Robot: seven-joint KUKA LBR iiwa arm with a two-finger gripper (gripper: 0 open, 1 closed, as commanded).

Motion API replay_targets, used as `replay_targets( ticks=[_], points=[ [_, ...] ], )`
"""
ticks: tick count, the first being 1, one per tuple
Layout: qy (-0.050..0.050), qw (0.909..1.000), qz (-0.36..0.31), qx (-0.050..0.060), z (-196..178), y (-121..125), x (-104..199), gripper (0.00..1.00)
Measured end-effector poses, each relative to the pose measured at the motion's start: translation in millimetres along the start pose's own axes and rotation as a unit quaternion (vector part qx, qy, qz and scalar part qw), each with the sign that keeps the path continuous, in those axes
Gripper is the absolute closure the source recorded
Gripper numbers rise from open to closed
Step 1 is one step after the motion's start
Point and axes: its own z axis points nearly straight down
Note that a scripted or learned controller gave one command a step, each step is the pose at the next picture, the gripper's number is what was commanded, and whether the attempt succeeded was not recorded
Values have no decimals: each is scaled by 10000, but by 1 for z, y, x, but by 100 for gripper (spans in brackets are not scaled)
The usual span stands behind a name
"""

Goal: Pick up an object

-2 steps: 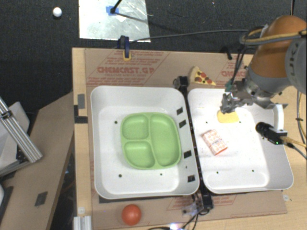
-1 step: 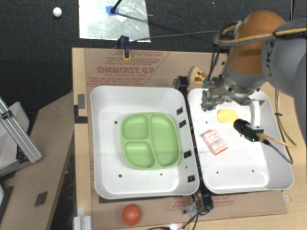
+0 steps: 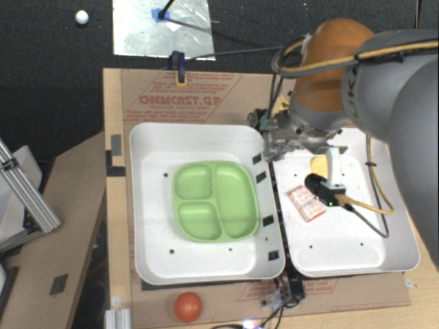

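Two small things lie in the right bin (image 3: 350,252): a pink-and-white packet (image 3: 306,204) near its middle and a yellow piece (image 3: 318,163) just behind it. My gripper (image 3: 280,142) hangs over that bin's far left corner, apart from both, I judge to line up a pick. Whether my jaws stand wide or narrow I cannot tell.
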Motion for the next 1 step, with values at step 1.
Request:
replay_targets(
  ticks=[1],
  points=[
    [1, 10000, -1, -8, -12, -6, 53, 100]
  ],
)
